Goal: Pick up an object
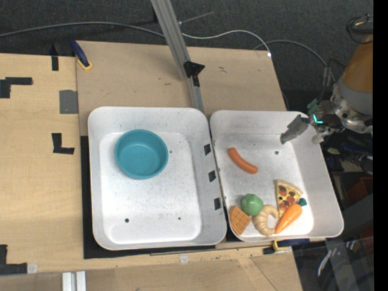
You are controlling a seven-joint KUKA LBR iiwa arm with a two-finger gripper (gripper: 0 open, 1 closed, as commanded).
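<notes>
the jaws [295, 129] hang over the right bin's [257, 123] upper right corner; i cannot tell their state. below in that bin lie a sausage [242, 160], pizza slice [287, 193], carrot [288, 217] and green ball [252, 203]. a blue bowl [142, 154] sits in the left bin [109, 211].

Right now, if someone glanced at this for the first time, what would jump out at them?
Probably the blue bowl, alone in the left bin. Next, the bright toy food in the right bin's near corner: a carrot, pizza slice and green vegetable, with a sausage lying apart.
</notes>
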